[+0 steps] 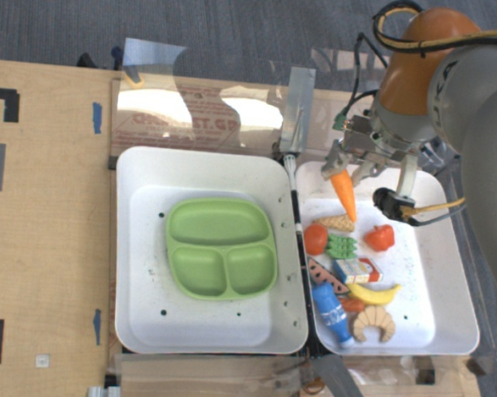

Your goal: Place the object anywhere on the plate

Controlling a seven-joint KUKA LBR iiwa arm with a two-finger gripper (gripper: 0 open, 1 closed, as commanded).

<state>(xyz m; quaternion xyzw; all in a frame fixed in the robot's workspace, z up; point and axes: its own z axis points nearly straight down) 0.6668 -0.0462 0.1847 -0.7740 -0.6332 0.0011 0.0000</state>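
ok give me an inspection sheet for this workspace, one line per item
surface: two white bins side by side on a bench, left bin, right bin
job's things: green plate with three compartments in the left bin; orange carrot at the gripper, above the right bin
clutter: tomato, red pepper, banana, croissant, blue bottle and other toy food bunched in the right bin
grippers: carrot's top sits between the jaws, tip pointing down
cables: black and yellow cables loop over the orange band
surroundings: cardboard left of the bins, grey carpet behind
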